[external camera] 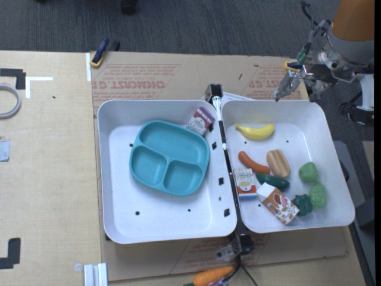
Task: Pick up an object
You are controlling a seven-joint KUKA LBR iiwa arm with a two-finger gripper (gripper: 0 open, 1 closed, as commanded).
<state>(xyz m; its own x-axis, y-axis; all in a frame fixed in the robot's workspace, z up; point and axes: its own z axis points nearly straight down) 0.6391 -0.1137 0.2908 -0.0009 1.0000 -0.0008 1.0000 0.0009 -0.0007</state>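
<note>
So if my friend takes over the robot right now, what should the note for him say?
Gripper: above the far right corner of the right bin, over the cardboard, holding nothing.
Right bin: banana, hot dog, bread roll, small cartons, green vegetables.
Left bin: blue divided plate and a small packet at the far edge.
Done: nothing picked yet.
Left: lower into the right bin, grasp one object and lift it.

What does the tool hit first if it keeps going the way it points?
Likely the far rim of the right bin. The tool hangs above the cardboard just beyond that rim, angled down-left. Clearing the rim, the banana comes next. Height is unclear from one view.
</note>
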